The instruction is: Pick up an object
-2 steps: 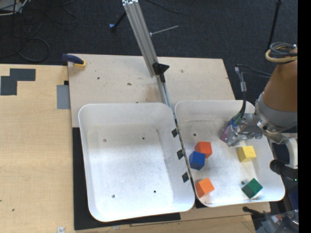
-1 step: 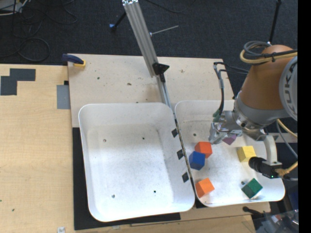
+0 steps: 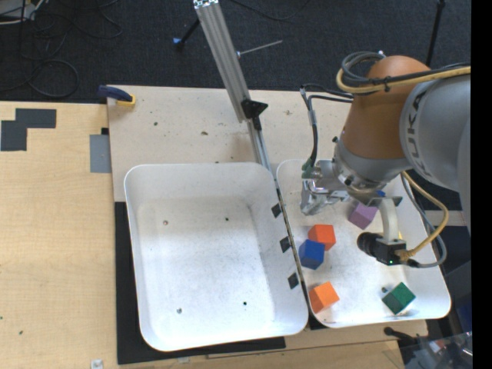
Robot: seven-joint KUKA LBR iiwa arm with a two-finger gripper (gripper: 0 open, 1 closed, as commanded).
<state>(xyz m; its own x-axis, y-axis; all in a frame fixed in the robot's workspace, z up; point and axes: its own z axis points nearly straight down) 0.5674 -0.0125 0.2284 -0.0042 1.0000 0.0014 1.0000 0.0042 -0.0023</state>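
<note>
Right bin (image 3: 430,302), candidates: orange cube (image 3: 323,235) touching blue cube (image 3: 311,254) just near-left of it, second orange cube (image 3: 324,295) at the near edge, green cube (image 3: 398,297) near right, purple cube (image 3: 362,214) under the wrist. Gripper (image 3: 314,197) hangs above the bin's far-left part; whether its fingers are parted or closed we cannot tell, and we see nothing between them. We would take an isolated cube, probably the near orange one, centring the fingers across opposite flat faces before descending.
</note>
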